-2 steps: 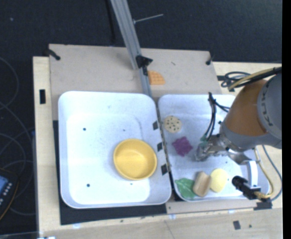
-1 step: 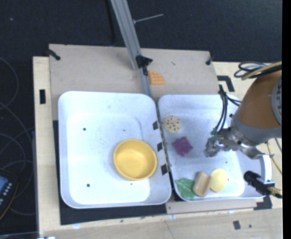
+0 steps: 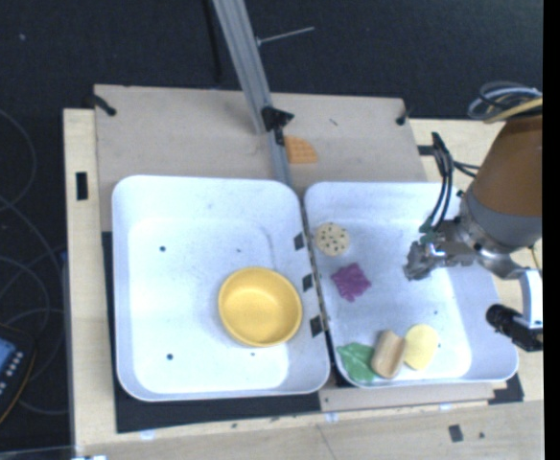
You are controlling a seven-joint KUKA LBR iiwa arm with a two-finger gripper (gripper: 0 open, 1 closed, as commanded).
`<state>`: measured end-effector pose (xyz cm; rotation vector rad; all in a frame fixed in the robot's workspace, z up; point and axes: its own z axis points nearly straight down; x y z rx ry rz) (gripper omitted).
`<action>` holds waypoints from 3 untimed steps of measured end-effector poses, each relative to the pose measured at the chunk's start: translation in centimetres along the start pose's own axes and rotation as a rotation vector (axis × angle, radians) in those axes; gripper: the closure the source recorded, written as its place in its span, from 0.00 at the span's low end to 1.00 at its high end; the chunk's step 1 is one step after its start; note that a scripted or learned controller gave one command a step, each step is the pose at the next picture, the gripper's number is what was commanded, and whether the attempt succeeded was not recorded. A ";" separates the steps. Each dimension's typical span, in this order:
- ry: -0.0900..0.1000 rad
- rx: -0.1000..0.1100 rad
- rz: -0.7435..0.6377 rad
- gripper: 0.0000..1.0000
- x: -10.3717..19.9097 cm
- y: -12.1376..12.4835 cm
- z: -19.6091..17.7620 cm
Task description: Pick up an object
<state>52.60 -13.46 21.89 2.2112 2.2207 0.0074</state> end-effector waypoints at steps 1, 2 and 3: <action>0.000 0.000 0.000 1.00 -0.1 0.3 -5.3; 0.003 0.006 -0.004 1.00 5.3 2.2 -5.8; 0.002 0.006 -0.003 1.00 10.2 5.0 -5.7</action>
